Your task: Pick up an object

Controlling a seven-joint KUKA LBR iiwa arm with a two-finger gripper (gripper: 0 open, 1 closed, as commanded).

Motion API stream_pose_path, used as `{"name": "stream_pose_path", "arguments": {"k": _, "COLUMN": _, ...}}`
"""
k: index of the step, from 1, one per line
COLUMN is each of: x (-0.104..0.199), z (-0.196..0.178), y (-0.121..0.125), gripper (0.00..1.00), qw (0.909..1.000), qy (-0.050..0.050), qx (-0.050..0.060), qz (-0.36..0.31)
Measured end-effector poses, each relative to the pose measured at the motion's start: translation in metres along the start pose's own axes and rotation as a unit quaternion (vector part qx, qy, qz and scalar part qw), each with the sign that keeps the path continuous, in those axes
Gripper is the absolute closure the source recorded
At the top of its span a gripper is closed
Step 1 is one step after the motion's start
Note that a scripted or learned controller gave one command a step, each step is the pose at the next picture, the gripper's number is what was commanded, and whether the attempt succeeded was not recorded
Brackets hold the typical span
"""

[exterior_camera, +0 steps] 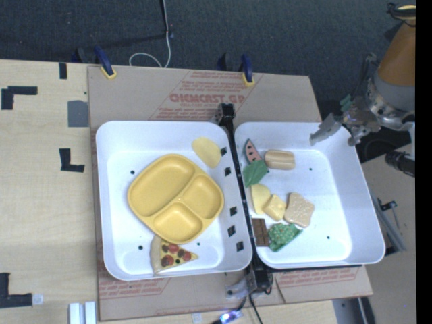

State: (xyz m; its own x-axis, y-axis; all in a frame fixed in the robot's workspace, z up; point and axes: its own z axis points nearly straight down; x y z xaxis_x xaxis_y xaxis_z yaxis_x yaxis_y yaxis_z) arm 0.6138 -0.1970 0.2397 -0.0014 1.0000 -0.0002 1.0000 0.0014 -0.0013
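Note:
My gripper (pixel 338 134) hovers over the upper right rim of the right bin (pixel 337 181), open, with nothing between its fingers. Toy food lies in the left half of that bin: a tan bread roll (pixel 279 159), a watermelon slice (pixel 251 151), a green leaf (pixel 255 174), yellow cheese pieces (pixel 266 203), a slice of toast (pixel 299 210), a green broccoli piece (pixel 282 235) and a brown chocolate bar (pixel 260 230). The roll is the nearest piece, down and to the left of the gripper.
The left bin (pixel 115 181) holds a yellow divided plate (pixel 175 198), a pizza slice (pixel 172 254) at its front edge and a pale yellow piece (pixel 207 152) near the back. Black clips (pixel 233 211) run along the seam between the bins.

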Motion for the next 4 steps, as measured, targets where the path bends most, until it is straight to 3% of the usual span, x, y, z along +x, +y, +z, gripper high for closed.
{"name": "stream_pose_path", "arguments": {"k": 1, "x": 0.054, "z": 0.161, "y": -0.025, "gripper": 0.00, "qw": 1.0000, "qy": 0.000, "qx": -0.001, "qz": 0.000}}
{"name": "stream_pose_path", "arguments": {"k": 2, "x": 0.049, "z": 0.154, "y": -0.103, "gripper": 0.00, "qw": 1.0000, "qy": 0.000, "qx": -0.001, "qz": 0.002}}
{"name": "stream_pose_path", "arguments": {"k": 3, "x": 0.041, "z": 0.154, "y": -0.049, "gripper": 0.00, "qw": 1.0000, "qy": 0.000, "qx": -0.001, "qz": 0.000}}
{"name": "stream_pose_path", "arguments": {"k": 4, "x": 0.047, "z": 0.154, "y": -0.104, "gripper": 0.00, "qw": 1.0000, "qy": -0.001, "qx": -0.002, "qz": 0.001}}
